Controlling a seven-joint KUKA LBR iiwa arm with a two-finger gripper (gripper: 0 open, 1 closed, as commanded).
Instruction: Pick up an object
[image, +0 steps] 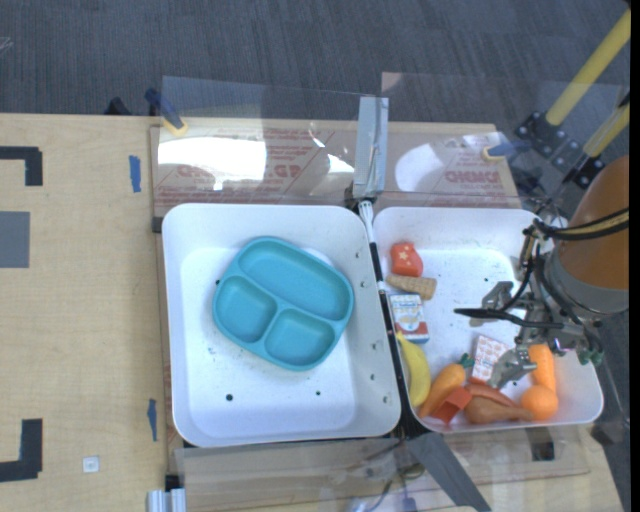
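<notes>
The gripper (508, 335) was poised low in the right bin (470, 255), fingers spread and empty, seemingly readied for a grab. Toy food was heaped just below: a small carton (488, 355), carrot (543, 368), banana (414, 368).

A robotics laboratory is indicated. A light wooden bench (80, 330) is set on grey carpet (300, 40), and black tape marks (22, 165) are stuck to the bench left of the two white bins (185, 330). Clear plastic sheeting (260, 150) is taped down behind the bins. To their right, cabling (590, 228) is seen on the arm (605, 240).
</notes>
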